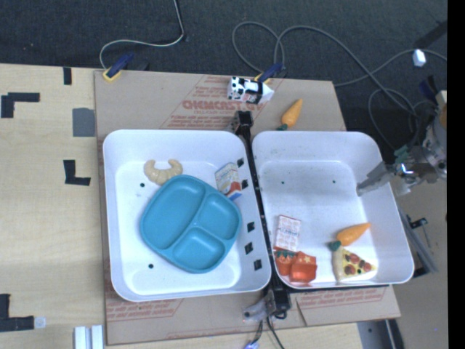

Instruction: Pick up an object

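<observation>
The pincer (367,182) sits at the right rim of the right bin (320,145), reaching in from the right; whether it is released or clenched cannot be told, and nothing is seen between its tips. Inside that bin, near its front, lie an orange carrot (353,232), a pizza slice (352,265), a red box (296,264) and a white packet (288,232), all below and left of the pincer and apart from it. The carrot is the nearest. The left bin (116,151) holds a blue divided plate (190,223), a croissant (162,169) and a small carton (229,178). Another carrot (291,112) lies on the bench behind the bins.
</observation>
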You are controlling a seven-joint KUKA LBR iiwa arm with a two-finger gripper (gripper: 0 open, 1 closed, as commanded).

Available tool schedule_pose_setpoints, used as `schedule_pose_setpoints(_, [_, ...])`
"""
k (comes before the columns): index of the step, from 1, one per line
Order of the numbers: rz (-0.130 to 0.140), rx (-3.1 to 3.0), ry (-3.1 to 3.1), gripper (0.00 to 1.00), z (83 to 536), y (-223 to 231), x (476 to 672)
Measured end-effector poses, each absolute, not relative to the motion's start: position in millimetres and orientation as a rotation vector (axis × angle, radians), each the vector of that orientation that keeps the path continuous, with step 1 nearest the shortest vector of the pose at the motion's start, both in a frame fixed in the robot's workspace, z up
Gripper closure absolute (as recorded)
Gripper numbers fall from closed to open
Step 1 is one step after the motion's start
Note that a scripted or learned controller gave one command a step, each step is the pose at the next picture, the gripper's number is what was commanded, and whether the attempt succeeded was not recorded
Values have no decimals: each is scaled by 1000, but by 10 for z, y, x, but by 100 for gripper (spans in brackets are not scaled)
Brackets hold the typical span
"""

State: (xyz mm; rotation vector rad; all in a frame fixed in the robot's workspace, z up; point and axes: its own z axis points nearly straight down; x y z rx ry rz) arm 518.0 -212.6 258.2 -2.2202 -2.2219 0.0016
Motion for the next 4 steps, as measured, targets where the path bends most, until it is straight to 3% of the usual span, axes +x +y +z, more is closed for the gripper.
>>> schedule_pose_setpoints(1, [3, -2218, -2219, 0, 1012, -2229, 5128])
schedule_pose_setpoints(2, [-3, -2230, -2230, 0, 874, -1391, 5486])
schedule_pose_setpoints(3, [1, -2228, -2223, 0, 866, -1868, 4845])
schedule_pose_setpoints(4, [-2, -2229, -2225, 100, 966, -1866, 4857])
